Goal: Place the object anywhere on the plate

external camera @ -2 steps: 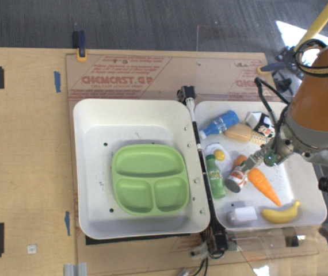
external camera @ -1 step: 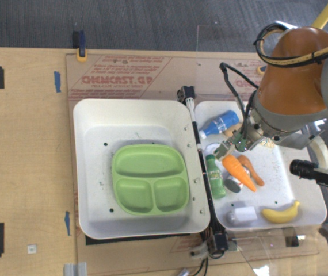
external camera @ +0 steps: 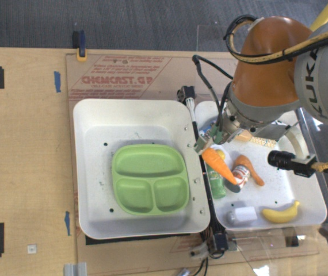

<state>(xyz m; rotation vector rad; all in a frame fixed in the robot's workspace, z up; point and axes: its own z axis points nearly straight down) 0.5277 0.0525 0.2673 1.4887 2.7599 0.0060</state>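
Right now the gripper (external camera: 209,144) hangs low over the right bin (external camera: 311,197), hard against the wall it shares with the left bin (external camera: 89,154). An orange carrot (external camera: 220,165) sits right at its tip, its upper end just below the tool, its long axis slanting down and away to the right. Whether the tool has hold of it I cannot tell; the wrist hides the contact. The green plate (external camera: 149,179) lies to the gripper's left and a little below, just across the dividing wall, three compartments bare. Any carry, I'd judge, runs leftward over that wall. A banana (external camera: 281,213) lies well off, lower right.
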